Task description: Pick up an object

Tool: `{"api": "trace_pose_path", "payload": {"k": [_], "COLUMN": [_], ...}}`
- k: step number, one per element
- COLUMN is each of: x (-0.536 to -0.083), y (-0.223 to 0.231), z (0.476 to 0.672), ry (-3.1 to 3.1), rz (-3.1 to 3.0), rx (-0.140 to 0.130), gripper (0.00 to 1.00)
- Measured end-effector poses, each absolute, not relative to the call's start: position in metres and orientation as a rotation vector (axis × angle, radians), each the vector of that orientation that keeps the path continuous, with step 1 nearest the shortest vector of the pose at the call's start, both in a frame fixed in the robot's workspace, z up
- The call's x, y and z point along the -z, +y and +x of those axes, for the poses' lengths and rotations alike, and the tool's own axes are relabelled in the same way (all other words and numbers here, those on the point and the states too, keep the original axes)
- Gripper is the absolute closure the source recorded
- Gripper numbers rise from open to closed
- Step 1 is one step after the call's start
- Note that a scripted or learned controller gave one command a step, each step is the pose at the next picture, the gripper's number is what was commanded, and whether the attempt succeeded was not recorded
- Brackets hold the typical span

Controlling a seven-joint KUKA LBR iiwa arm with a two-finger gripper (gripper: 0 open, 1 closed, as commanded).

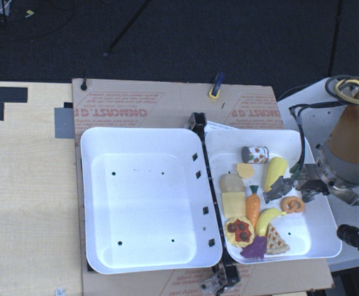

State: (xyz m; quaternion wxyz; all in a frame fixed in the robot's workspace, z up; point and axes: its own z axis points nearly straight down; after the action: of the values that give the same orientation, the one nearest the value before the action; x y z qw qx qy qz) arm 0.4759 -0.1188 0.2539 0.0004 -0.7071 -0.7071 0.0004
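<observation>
**Fingers poised over the toy food**

Fingers (277,189) stand spread and hold nothing, low in the right bin (327,242) between the yellow corn (276,170) and the pretzel (292,205). Judged step: reaching. Next, they must settle around one piece and close.

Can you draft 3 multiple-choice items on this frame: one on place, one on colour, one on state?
1. Which bin holds the toy food?
A. Left bin
B. Right bin
C. Both

2. What colour is the toy lying upright between the cheese slab and the banana?
A. Orange
B. Blue
C. White

3. Where is the end effector?
A. Over the left bin
B. Outside both bins, over the cardboard
C. Low inside the right bin among the toys

Key:
1 B: every toy lies in the right bin; none lie on the left bin floor.
2 A: the carrot is orange with a green top.
3 C: the end effector sits beside the donut and the yellow corn.
</observation>
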Motion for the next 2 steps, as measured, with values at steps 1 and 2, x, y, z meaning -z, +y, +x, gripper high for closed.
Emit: {"api": "trace_pose_path", "payload": {"k": [1,2], "x": [-0.146,-0.085], "y": [-0.166,-0.133], "z": [0.478,0.503], "ry": [-2.212,-2.220], "rz": [-2.219,-2.215], "rx": [-0.009,-0.003], "gripper": [0.00,0.00]}}
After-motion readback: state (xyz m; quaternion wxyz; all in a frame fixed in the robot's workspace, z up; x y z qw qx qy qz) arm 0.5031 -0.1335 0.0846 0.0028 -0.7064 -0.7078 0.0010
